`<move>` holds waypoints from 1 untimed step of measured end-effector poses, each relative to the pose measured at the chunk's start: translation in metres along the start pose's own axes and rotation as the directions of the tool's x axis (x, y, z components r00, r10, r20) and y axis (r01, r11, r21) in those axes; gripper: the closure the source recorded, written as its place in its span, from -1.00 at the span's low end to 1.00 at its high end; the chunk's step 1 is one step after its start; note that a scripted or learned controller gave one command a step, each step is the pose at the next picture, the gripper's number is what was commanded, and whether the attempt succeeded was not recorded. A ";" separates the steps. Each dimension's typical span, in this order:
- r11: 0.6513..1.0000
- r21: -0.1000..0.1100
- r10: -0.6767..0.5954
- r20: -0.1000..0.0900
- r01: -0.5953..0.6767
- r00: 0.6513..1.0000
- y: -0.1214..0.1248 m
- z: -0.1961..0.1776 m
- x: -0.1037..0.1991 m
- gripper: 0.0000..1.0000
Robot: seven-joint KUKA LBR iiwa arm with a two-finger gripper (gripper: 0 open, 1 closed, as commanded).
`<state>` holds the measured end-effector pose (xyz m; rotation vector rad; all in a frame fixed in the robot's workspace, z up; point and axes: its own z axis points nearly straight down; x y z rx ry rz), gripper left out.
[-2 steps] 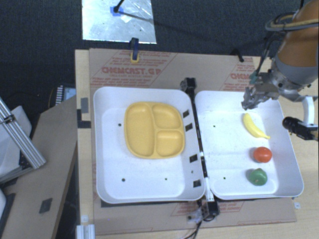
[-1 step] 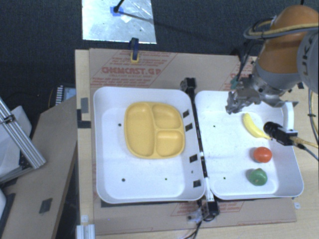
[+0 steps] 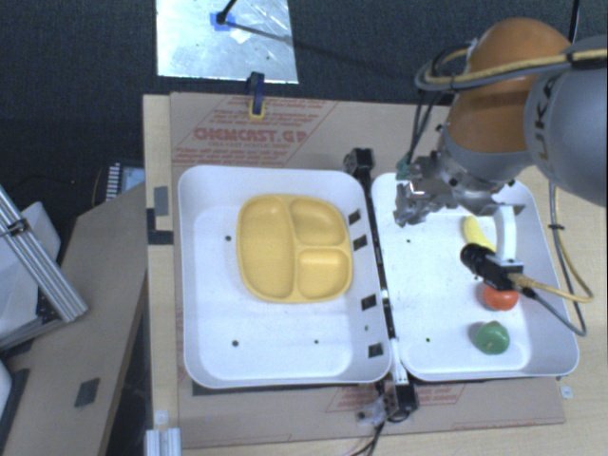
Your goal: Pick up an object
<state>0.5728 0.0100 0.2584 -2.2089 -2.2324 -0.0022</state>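
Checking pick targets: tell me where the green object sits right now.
The green object lies in the right bin, near its front right corner, just below the orange-red object.

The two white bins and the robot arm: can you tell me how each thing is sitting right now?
Yellow divided plate: lying flat in the left bin.
Green round object: resting in the right bin, near its front corner.
Orange-red round object: resting in the right bin, beside a black part.
Yellow object: lying in the right bin, partly hidden.
Gripper: over the right bin's back left part, holding nothing visible.
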 end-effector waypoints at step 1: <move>1.000 0.001 0.000 -0.001 0.000 1.000 -0.007 0.017 0.058 1.00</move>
